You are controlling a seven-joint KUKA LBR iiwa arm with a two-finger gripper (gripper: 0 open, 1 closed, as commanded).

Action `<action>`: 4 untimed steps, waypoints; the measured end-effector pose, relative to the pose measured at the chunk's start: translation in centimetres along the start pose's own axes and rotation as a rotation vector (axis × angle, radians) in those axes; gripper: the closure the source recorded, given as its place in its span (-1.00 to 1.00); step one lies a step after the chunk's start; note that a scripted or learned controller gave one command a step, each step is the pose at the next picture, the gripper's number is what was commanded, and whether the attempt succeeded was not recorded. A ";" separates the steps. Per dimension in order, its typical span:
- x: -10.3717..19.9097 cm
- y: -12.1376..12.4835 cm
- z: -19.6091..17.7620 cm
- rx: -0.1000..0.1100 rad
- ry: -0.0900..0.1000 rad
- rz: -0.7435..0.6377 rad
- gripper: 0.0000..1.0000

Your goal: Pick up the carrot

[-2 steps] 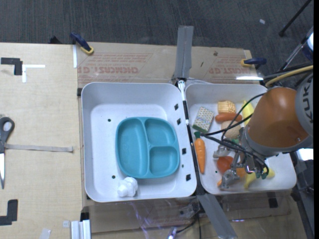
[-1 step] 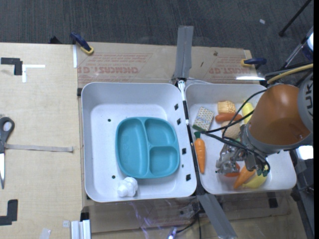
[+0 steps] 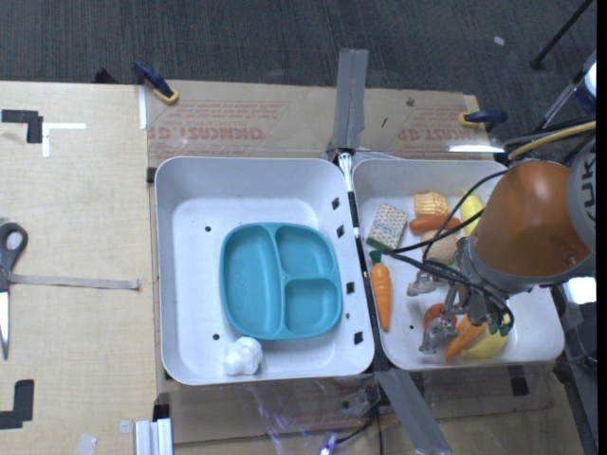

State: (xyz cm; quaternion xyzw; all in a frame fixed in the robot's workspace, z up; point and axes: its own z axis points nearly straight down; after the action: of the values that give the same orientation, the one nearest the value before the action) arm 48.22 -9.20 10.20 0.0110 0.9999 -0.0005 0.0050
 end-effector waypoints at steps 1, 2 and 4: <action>-11.2 1.3 -9.0 0.000 0.008 0.144 -1.00; -13.9 -3.6 -2.9 0.002 0.006 0.356 -1.00; -16.6 -1.8 1.1 0.013 0.006 1.001 -1.00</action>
State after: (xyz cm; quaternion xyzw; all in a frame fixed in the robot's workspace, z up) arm 64.76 -11.40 9.29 0.4894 0.8720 -0.0041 0.0017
